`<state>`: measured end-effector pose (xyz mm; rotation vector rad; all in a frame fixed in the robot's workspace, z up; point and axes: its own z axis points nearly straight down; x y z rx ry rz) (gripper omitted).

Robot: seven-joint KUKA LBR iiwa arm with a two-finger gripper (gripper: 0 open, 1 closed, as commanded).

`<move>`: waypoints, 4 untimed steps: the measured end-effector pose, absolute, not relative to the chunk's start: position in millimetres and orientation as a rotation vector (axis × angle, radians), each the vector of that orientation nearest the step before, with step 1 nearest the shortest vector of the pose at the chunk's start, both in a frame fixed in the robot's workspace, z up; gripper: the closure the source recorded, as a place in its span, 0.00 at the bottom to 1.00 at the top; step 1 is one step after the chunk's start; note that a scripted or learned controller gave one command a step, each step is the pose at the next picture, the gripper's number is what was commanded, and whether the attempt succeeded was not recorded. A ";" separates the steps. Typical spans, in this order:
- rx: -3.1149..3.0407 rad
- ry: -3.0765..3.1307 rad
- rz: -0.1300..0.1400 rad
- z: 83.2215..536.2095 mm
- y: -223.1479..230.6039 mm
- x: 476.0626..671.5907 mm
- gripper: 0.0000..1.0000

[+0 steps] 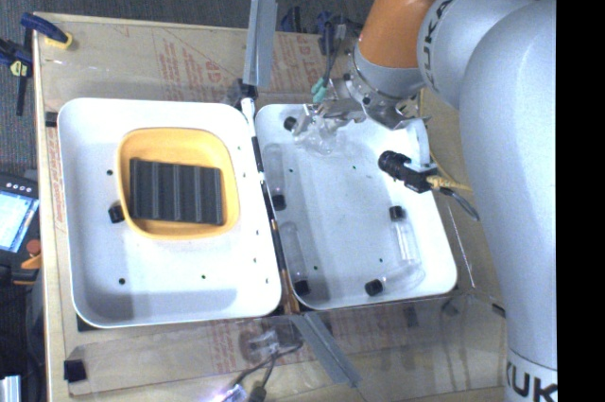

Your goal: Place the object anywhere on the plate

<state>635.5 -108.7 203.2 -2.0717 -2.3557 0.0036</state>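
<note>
Two bins (161,305) — fingers (319,128) over the right one; their state unclear.

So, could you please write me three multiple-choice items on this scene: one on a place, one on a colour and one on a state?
1. Which bin holds the plate?
A. the view's left one
B. the view's right one
C. neither

2. What colour is the plate's rim?
A. blue
B. yellow
C. green

3. How is the small clear tube?
A. lying in the right bin
B. resting on the plate
C. standing on the bare bench

Key:
1 A: the plate sits in the left bin.
2 B: its rim is yellow.
3 A: the tube lies flat on the floor of the right bin, apart from the claw.
</note>
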 end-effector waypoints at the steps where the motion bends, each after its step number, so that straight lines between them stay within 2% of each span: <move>1: -1.886 -2.512 0.001 191.8 -35.9 656.7 1.00; 3: -1.265 -2.871 0.004 191.1 10.2 619.0 1.00; 4: -1.265 -2.871 0.004 191.2 10.3 619.1 0.00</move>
